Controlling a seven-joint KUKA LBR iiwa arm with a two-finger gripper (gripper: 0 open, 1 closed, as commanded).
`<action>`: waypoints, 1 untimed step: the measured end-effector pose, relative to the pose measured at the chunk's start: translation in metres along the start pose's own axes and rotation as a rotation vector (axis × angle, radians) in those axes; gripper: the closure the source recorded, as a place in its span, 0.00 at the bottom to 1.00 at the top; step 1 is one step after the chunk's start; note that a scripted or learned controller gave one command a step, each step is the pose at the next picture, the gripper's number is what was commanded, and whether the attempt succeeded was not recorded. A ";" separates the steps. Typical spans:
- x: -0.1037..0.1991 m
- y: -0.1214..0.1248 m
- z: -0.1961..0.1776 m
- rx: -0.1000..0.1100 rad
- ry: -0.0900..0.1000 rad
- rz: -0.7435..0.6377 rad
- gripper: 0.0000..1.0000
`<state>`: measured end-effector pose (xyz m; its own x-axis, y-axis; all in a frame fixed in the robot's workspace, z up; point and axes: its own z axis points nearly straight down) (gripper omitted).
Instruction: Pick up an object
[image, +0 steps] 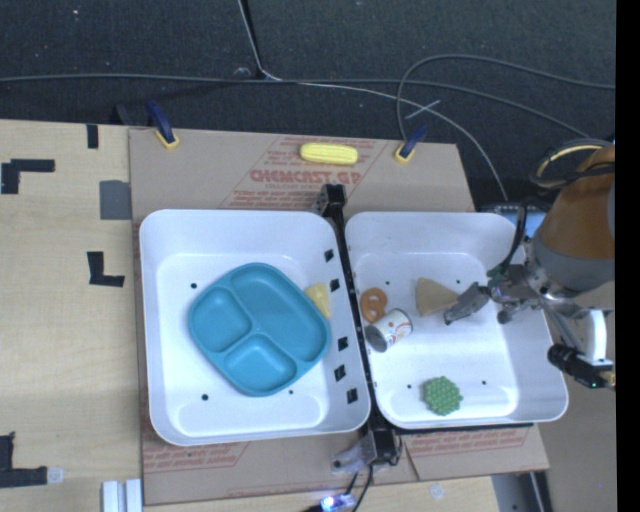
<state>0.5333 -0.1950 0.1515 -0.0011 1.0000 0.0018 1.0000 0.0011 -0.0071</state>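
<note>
Approach step: hand (478, 303) over the right bin (530, 400), fingers apart and holding nothing, just right of the tan wedge (432, 295); next move, I'd guess, is descend and close on it.

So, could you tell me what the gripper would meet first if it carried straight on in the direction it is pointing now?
The gripper points left across the right bin, and the tan wedge lies first in that line. Its height above the bin floor is unclear, so it might pass over the wedge.
</note>
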 end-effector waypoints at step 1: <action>0.011 -0.005 0.057 0.000 0.000 -0.001 0.00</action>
<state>0.5283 -0.1840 0.0948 -0.0018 1.0000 0.0019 1.0000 0.0018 -0.0070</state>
